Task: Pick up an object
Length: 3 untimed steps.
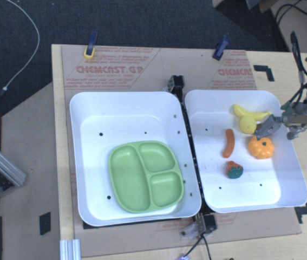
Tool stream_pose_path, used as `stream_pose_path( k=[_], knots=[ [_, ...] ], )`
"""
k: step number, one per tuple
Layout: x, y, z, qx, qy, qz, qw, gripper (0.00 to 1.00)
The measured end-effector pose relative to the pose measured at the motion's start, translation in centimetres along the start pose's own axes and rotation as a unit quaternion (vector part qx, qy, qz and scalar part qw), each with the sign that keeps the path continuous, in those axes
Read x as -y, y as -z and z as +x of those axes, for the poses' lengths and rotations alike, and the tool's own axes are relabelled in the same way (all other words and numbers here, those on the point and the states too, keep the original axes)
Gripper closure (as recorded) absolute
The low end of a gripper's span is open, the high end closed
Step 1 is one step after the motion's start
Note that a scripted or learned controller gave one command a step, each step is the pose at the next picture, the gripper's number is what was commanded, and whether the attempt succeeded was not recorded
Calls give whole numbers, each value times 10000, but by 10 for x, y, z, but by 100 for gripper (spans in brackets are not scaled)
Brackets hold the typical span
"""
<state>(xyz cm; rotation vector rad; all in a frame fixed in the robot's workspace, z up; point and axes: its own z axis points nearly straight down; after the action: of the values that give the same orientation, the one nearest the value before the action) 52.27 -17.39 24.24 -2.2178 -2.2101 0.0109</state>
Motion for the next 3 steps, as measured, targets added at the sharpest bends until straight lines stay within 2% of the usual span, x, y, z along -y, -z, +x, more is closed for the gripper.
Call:
stream_pose_path(
  k=[1, 2, 3],
  knots=[
    [-2, 7, 0, 15, 17, -64, 10000, 0],
    [-10, -52, 7, 0, 20, -28, 10000, 0],
    [-9, -114, 10, 5, 17, -39, 10000, 0]
  ],
)
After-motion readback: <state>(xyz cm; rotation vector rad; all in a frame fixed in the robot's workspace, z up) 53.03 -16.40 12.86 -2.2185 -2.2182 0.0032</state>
